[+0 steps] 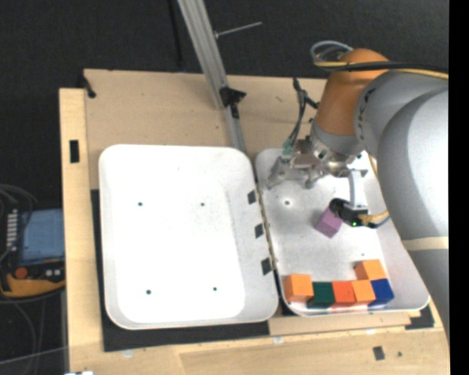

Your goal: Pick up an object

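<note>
**Pick not done: pincer low in right bin, nothing seen in it**

The arm (391, 155) comes in from the right. The pincer (297, 170) sits over the far left part of the right bin (293, 233), close to the bin floor by the look of it. Can't tell whether it is open or closed, since the slant hides that. No object shows in it.

Candidates, all in the right bin:
- purple block (327, 224), mid bin, lying skewed, loose on the floor, near the pincer but apart from it
- along the near wall, packed side by side: orange block (299, 286), green block (322, 294), red-orange block (344, 291), another orange (363, 290), blue block (381, 289)
- brown-orange block (369, 269), just behind that row, touching it

The left bin (109, 209) holds no blocks. The counter (74, 209) around the bins is bare wood.

Progress, as a judgement: early stage, at or just around a grasp try. Nothing is lifted and every block rests on the bin floor. The bin floor under the pincer looks bare, so a close there likely gets nothing. Left to do: line up on a block (purple is nearest), close on it, lift it clear.
</note>
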`<state>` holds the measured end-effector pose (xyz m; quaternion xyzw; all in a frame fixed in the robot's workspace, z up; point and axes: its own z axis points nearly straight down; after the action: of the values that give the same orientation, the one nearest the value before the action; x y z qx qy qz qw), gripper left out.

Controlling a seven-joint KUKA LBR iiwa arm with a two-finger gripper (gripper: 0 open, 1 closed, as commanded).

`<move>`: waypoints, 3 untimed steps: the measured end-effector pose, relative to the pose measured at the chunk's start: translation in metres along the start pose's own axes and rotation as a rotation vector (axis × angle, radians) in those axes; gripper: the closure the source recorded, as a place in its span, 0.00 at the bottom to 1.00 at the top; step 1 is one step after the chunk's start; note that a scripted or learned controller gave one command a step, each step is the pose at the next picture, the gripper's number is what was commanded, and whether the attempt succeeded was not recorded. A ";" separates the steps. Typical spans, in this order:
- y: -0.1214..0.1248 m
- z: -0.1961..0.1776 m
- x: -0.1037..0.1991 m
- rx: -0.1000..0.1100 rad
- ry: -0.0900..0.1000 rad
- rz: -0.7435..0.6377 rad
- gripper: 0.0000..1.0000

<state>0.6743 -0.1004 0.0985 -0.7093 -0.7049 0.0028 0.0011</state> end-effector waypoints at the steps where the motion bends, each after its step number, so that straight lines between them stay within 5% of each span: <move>1: 0.002 -0.016 -0.001 -0.009 0.001 0.002 1.00; 3: -0.004 -0.136 0.001 -0.015 0.002 -0.008 1.00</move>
<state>0.6711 -0.0987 0.2345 -0.7064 -0.7078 -0.0030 -0.0035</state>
